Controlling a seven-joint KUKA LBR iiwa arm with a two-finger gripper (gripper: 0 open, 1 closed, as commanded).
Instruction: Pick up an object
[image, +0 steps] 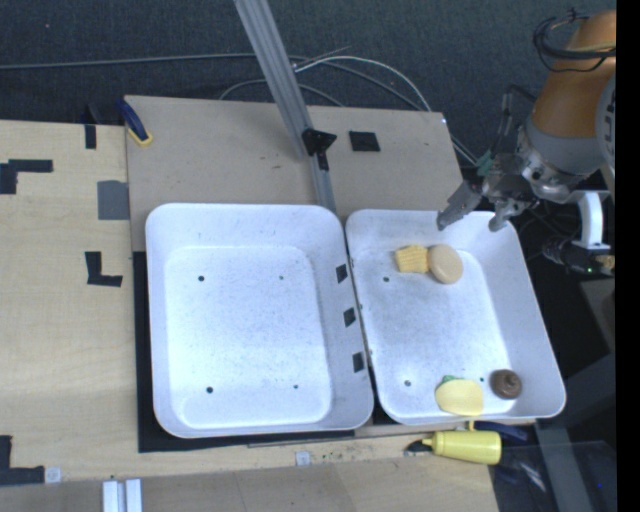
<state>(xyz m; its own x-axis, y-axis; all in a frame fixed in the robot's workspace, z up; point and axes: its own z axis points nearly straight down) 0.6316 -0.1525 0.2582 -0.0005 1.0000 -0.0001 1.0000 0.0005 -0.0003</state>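
camera view: the gripper (470, 217) hangs over the far rim of the right bin (530, 310), fingers spread apart and holding nothing. just below it lie a corn-yellow piece (409, 260) touching a tan bun (446, 265); near the front edge sit a yellow lemon (460, 397) and a brown donut (506, 384).

White speckled bins (250, 330), yellow corn (410, 260), tan bun (446, 265).

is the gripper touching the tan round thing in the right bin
Apart. The camera view shows the gripper up at the bin's far rim, with bare white floor between it and the tan round thing.
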